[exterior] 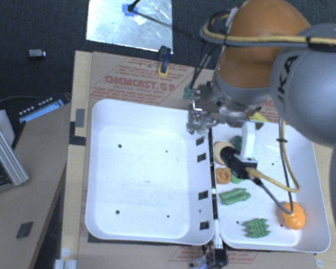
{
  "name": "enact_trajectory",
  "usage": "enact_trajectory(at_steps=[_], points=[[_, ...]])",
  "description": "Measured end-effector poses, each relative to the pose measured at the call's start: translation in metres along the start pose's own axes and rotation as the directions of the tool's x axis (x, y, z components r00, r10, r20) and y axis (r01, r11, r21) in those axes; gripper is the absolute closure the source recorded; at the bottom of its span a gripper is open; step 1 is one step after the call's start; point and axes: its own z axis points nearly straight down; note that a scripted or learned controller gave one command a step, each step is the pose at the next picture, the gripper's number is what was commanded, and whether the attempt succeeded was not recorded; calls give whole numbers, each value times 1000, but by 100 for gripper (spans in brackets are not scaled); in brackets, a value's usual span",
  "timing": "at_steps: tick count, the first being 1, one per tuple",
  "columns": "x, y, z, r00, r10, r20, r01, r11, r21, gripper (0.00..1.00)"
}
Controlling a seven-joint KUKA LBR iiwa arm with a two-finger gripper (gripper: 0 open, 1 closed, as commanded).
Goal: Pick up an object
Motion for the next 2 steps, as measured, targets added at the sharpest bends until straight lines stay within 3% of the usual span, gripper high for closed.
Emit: enact_trajectory(at_steps=[1,2], points=[[1,2,-12,1000,-5,-2,5,1000,-7,100],[69,-40,-53,1000,-2,-2,2,1000,-6,100]])
